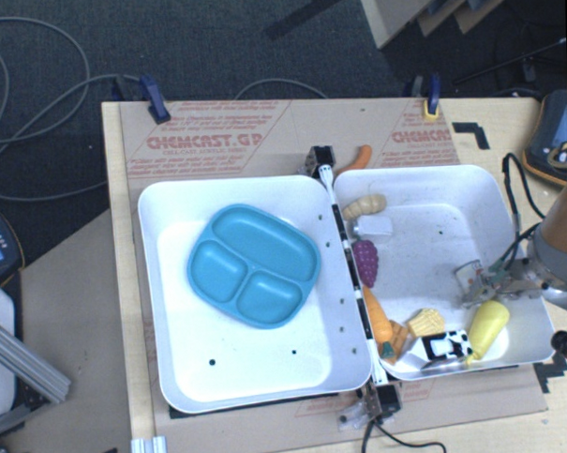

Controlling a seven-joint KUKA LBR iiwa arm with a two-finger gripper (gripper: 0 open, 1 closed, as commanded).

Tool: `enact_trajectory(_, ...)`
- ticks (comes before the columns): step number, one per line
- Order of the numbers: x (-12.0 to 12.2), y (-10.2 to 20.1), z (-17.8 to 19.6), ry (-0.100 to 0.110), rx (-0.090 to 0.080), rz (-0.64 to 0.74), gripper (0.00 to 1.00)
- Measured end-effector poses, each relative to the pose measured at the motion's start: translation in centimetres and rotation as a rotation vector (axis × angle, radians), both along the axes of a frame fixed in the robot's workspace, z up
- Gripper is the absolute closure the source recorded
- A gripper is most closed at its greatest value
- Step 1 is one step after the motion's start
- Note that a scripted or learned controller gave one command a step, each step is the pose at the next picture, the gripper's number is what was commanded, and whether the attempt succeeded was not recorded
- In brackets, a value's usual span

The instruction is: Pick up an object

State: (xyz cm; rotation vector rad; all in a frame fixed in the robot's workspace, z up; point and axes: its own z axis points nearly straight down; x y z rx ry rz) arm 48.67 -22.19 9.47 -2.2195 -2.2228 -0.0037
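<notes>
I am watching from a fixed camera above the worktop [214,139], which carries two shallow white bins side by side. The left bin [177,366] holds a blue divided plate [254,264] lying flat near its middle. The right bin [423,191] holds several small toy foods. Along its left wall, from far to near, lie a tan peanut-shaped piece [364,206], a purple bunch of grapes [365,260] and an orange carrot [380,322]. Near the front edge sit a yellow wedge like cheese [425,321], a small black and white item [443,346], and a yellow lemon-like piece [488,326] towards the front right corner. An orange piece [358,157] lies outside the bins, just behind the right bin's far left corner.

The gripper [488,282] reaches in from the right edge, just above the yellow piece. I cannot tell whether the jaws are released or clenched, and nothing shows between them.

I judge the yellow piece the likeliest target. It looks light, hollow plastic, smooth and rounded, so liable to slip or roll. I would take it across its narrow middle.
</notes>
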Motion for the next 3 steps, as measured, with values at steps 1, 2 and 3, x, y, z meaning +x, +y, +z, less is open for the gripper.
enact_trajectory(1, -0.2, 6.5, -1.0, -0.001, -0.001, 0.003, 1.00)
enact_trajectory(2, -0.7, 7.1, 7.1, -0.004, -0.004, 0.000, 1.00)
enact_trajectory(3, 3.2, 14.1, 12.3, -0.006, -0.001, 0.008, 1.00)
